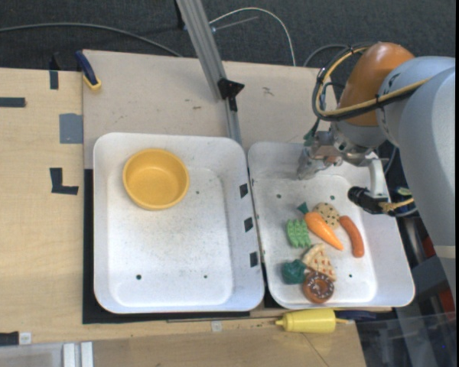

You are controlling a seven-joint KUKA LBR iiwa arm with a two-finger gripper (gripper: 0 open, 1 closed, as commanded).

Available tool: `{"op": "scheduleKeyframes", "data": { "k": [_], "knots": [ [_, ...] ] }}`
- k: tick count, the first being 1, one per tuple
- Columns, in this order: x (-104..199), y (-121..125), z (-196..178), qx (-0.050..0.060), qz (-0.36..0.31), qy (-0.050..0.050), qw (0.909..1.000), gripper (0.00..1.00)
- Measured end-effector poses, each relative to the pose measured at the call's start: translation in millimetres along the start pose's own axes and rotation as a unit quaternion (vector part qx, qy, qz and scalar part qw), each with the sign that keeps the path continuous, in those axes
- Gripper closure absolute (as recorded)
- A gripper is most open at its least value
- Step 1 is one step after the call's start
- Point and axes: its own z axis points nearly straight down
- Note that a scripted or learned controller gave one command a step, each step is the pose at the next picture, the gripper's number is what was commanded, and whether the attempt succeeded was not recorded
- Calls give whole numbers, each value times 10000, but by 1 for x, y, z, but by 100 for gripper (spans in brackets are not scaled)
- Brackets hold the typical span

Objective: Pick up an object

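A pale wooden table (30,228) (marked with dark tape patches) fills the left and front. Behind it lies dark carpeted floor (76,10), crossed by thin cables (84,27). A slanted metal pole (203,40) rises from the table's far part.

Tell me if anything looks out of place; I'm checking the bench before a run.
One thing: a yellow mustard bottle lies on its side outside the right bin, against its front rim, while the other toy foods sit inside.
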Motion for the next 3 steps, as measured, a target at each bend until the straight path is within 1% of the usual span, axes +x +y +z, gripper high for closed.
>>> {"op": "scheduleKeyframes", "data": {
  "k": [1,2,3],
  "knots": [
    [-1,6,-63,-36,10,0,10000,100],
    [0,7,-103,-25,12,4,10000,100],
    [43,-6,-113,-3,-7,14,10000,100]
  ]
}}
